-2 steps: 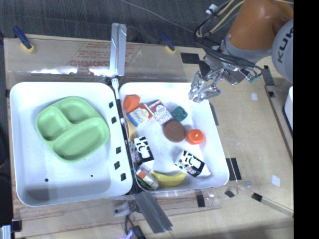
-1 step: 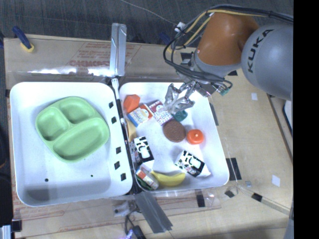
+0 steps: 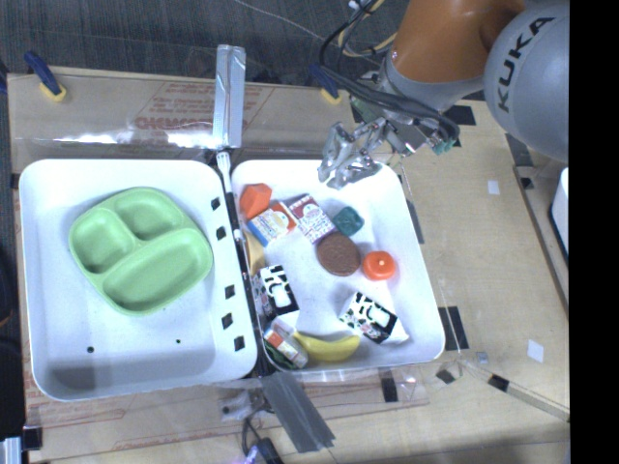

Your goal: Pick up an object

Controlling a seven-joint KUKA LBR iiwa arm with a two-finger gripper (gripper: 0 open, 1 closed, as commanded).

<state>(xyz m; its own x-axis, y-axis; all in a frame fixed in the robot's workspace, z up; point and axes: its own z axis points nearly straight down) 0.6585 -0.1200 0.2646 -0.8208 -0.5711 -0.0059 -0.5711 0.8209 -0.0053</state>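
My gripper (image 3: 346,165) hangs over the far edge of the right bin (image 3: 416,259), its metal fingers spread with nothing between them. Below it in the bin lie a red-and-white carton (image 3: 311,217), a teal block (image 3: 348,221), a brown round cookie (image 3: 338,255) and an orange cap (image 3: 379,265). An orange piece (image 3: 254,199) and a small juice box (image 3: 272,224) sit by the bin's left wall. Nearer the front are a black-and-white packet (image 3: 276,289), another such packet (image 3: 371,319) and a banana (image 3: 327,346).
The left bin (image 3: 58,356) holds a green divided plate (image 3: 141,247). A metal bar (image 3: 230,95) stands at the seam between the bins. Cables run from the orange wrist band (image 3: 450,22) above the gripper.
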